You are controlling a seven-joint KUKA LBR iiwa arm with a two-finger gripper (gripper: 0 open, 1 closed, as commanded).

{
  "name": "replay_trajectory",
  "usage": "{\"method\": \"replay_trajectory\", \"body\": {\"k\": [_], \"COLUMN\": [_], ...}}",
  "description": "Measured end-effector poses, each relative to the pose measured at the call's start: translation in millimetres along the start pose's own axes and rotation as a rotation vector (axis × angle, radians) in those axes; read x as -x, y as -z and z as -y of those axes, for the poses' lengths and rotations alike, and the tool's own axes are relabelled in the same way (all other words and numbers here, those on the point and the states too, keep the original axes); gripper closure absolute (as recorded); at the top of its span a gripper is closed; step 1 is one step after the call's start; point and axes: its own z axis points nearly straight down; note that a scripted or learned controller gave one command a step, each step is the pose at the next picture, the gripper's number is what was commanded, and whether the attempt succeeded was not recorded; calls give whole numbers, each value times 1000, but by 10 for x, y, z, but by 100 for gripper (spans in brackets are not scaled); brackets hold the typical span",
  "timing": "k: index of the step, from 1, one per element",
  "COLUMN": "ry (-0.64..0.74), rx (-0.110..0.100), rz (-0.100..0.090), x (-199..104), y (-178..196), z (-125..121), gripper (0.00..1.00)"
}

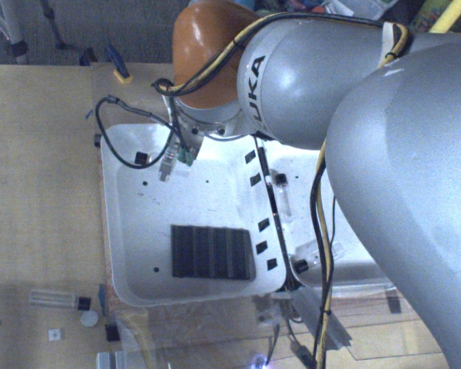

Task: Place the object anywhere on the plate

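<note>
Arm (307, 75) looms over left bin (131, 283); gripper hidden beneath wrist, grip state cannot tell. Dark ribbed plate (212, 252) lies bare in bin. Object not identifiable; placement judged still undone

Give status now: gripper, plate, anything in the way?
Gripper over left bin, far end. Dark ribbed plate flat at near end, apart from gripper. Arm covers right bin.

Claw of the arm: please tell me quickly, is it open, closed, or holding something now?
Claw: cannot be told; it hangs over the white bin, up from the dark ridged plate.
</note>
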Motion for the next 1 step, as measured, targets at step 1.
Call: {"method": "replay_trajectory", "body": {"k": [1], "ry": [420], "rx": [4], "rz": [6], "x": [-16], "y": [1539], "z": [-106], "gripper": [100]}}
